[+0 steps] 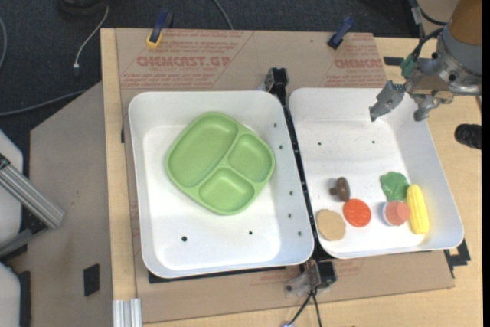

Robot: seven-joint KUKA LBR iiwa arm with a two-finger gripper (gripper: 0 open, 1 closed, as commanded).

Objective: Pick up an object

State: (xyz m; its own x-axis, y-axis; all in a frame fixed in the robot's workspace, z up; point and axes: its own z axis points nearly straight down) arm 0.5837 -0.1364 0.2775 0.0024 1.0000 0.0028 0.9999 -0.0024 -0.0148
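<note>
1. Lying along the near edge of the right bin point(436, 165) are your candidate objects: a brown piece point(340, 186), an orange-red disc point(357, 212), a tan round piece point(331, 224), a green leafy piece point(393, 183), a pink round piece point(395, 213) and a yellow corn cob point(418, 208). The pink piece touches the corn; the green piece sits just behind both.
2. You have nothing picked yet. The gripper point(402, 105) hangs over the far part of the right bin, well apart from the cluster, its two fingers spread and nothing between them.
3. In my judgement the step in hand is the approach: no target is reached.
4. Your next move calls for carrying the gripper toward the near edge and descending on a single item. The brown piece and the orange-red disc stand freer than the crowded pink, green and corn group, so they look the safer choice.
5. The left bin point(153, 241) holds a green divided plate point(220, 162), which lies away from the gripper.
</note>
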